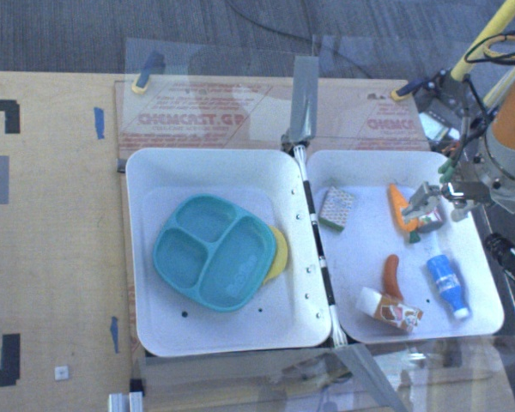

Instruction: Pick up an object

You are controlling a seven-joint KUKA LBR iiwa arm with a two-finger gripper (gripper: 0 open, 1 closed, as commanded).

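Camera view: we find the gripper (426,206) low in the right bin (489,320), fingers spread, straddling the orange carrot-shaped toy (401,207) near the bin's far side. We judge the toy light, rigid and smooth; we recommend gripping across its narrow middle. A green piece lies just beside it. A sponge (336,208), a sausage toy (391,276), a blue bottle (446,286) and a small carton (390,309) sit apart. The left bin (146,178) holds a teal divided plate (215,251).
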